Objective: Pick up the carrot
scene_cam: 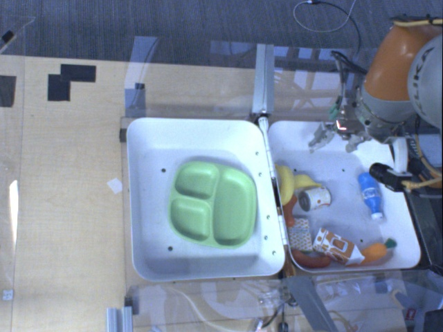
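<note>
The pincer (334, 138) hangs over the far part of the right bin (410, 254), its two fingers spread wide with nothing between them. One fingertip (317, 141) points toward the bin's left side, the other sits nearer the arm.

The carrot (376, 252) lies well apart from the pincer, at the near edge of the same bin, on its side with its green end toward the right. A small carton (335, 246) lies just beside it on the left, touching or nearly so. A red thing (311, 259) lies below the carton along the bin's near wall. Further left lies a mesh-patterned packet (299, 236). A can (314, 198) lies on its side near the bin's middle, and a banana (291, 183) rests beside it against the left wall. A blue bottle (371, 195) lies toward the right side, between the pincer and the carrot.

The left bin (145, 254) holds a green divided tray (213, 203). Both bins sit on the tabletop (62, 206).

The arm (408, 68) comes in from the right, its orange band above the grey wrist, reaching down and leftward.
</note>
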Controlling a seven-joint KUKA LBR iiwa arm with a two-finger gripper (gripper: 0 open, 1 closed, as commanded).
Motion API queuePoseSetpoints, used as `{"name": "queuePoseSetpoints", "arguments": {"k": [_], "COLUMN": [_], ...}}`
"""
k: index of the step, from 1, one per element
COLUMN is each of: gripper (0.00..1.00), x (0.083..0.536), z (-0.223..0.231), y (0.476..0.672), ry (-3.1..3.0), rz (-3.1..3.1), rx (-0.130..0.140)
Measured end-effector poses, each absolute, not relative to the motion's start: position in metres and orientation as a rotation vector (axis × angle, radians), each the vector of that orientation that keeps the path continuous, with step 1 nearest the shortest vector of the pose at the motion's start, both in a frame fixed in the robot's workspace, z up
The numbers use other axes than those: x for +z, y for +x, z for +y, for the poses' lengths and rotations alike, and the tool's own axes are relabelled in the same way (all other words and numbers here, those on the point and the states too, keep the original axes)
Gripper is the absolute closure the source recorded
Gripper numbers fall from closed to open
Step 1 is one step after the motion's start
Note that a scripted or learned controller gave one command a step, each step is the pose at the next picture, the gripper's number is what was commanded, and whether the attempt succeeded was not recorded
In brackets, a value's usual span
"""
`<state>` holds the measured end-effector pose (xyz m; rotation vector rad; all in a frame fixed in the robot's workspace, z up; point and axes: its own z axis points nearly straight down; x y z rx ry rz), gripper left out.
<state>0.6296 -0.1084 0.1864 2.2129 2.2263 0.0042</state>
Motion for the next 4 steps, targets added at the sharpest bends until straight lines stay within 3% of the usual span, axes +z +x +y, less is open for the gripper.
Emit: {"name": "queuePoseSetpoints", "arguments": {"k": [1,2,3,4], "gripper": [0.00,0.00,0.00,0.00], "x": [0.186,0.321,0.267,0.267], "z": [-0.108,-0.093,0.004,0.003], "y": [0.630,0.598,0.593,0.593], "ry": [2.213,2.647,2.911,2.911], "rz": [2.226,1.683,1.181,1.181], "rx": [0.004,0.007,0.002,0.002]}}
